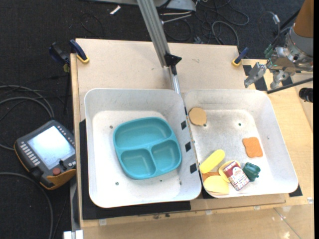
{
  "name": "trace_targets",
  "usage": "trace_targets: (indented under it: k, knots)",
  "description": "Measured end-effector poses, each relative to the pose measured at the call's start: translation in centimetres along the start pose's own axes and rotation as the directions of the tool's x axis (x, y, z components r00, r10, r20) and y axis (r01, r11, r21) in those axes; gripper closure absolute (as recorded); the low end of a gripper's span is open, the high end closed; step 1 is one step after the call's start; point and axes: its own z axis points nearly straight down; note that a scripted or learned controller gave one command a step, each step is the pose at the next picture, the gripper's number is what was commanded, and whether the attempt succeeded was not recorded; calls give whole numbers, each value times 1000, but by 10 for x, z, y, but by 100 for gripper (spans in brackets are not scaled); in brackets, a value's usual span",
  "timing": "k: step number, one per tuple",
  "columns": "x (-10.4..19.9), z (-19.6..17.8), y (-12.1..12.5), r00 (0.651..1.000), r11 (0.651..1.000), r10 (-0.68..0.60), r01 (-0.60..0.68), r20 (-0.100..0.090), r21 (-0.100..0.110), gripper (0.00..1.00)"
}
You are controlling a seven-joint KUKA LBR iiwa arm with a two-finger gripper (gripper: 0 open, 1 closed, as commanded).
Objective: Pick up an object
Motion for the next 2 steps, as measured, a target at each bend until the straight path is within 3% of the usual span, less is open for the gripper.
trace_targets:
  k: [1, 2]
  knots:
    - [0, 0, 0, 1000, 1000, 0, 0, 0, 1, 0]
    - [2, 64, -3, 1000, 1000, 3, -3, -2, 6, 0]
